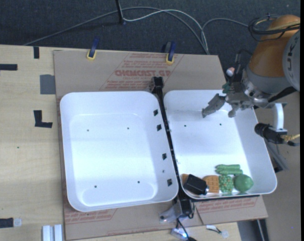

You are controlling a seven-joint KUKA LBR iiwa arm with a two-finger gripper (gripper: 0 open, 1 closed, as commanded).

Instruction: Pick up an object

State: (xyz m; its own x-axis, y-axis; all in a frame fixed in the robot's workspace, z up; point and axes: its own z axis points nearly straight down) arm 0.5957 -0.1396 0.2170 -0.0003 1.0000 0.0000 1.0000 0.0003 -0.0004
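White right bin | we see gripper spread, holding nothing, at far end | step: approach | next: travel to green toy, descend

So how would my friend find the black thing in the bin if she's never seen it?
Look at the right white bin, the one nearer the robot arm. Along its near wall sits a row of small things. The black object is at the left end of that row, next to the divider between the bins, and it's the only dark one beside an orange piece and green ones.
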